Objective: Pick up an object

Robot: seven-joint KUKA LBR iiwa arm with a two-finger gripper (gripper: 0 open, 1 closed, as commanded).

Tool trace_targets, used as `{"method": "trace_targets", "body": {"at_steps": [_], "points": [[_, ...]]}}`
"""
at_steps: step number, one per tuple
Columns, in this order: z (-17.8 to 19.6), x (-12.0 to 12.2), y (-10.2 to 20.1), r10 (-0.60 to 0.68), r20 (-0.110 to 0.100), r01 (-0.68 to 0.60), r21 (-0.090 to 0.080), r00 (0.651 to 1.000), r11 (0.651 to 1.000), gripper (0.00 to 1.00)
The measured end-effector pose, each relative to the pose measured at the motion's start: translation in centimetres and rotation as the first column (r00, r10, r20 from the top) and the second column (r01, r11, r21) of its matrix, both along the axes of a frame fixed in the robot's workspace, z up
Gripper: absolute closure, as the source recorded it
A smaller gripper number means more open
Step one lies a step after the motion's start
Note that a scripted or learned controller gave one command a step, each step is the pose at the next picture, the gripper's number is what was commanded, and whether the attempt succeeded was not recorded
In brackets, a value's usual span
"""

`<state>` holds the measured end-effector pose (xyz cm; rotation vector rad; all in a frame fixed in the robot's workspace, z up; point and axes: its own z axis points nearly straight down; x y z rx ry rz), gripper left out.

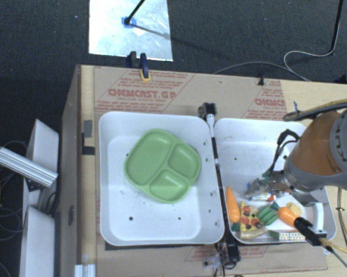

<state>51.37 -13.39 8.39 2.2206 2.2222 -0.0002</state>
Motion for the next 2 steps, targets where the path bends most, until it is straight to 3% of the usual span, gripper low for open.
{"method": "trace_targets", "body": {"at_steps": [1, 2], "points": [[1.1, 0.1, 0.0, 0.001, 0.003, -0.001, 0.000, 1.000, 1.000, 1.00], [10.1, -2.3, 7.7, 0.003, 0.003, -0.003, 0.001, 1.000, 1.000, 1.00]]}}
